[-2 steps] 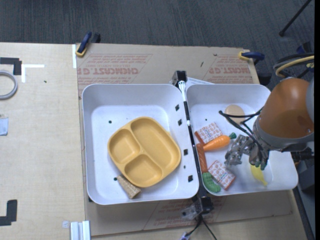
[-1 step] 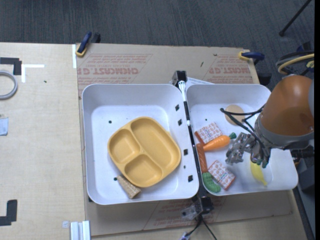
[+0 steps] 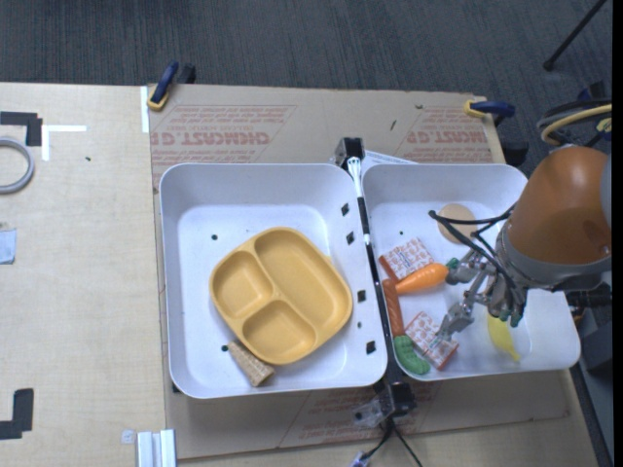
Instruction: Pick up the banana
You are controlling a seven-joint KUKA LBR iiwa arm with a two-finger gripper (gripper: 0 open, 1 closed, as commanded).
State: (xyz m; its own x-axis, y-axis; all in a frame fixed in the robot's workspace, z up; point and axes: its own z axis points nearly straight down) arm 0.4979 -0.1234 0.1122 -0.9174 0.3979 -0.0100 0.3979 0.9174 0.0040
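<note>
The banana (image 3: 503, 339) lies on the floor of the right bin (image 3: 487, 178), near its front right corner and partly under the arm, while the pincer (image 3: 456, 317), whose opening I cannot tell, is low beside it over a red-and-white packet (image 3: 428, 337), so the grasp seems not yet made.

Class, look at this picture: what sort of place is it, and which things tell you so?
Probably a robot test bench: a robot arm over two white bins, toy food such as a carrot, and cardboard clamped to the bench.
</note>
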